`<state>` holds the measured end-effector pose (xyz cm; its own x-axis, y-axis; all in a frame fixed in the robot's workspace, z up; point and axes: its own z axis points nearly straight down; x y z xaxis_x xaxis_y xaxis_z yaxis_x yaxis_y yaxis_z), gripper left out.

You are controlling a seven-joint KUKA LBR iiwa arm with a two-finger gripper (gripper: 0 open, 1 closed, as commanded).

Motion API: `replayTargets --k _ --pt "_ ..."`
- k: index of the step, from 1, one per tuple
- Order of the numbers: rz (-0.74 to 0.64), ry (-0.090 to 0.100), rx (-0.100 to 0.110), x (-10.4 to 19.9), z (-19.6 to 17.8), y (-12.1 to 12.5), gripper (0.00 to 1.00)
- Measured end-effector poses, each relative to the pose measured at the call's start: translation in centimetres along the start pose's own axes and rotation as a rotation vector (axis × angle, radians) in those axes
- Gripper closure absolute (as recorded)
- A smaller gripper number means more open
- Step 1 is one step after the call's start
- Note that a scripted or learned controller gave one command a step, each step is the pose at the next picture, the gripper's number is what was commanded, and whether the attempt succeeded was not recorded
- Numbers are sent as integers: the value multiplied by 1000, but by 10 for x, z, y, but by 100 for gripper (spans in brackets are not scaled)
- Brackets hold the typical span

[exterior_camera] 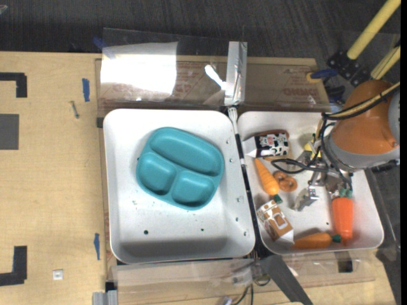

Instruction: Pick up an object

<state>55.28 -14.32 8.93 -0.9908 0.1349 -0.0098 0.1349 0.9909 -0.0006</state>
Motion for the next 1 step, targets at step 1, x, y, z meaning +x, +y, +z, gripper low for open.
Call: replayTargets --k 1 --pt "2 6 -3 6 -9 47 0"
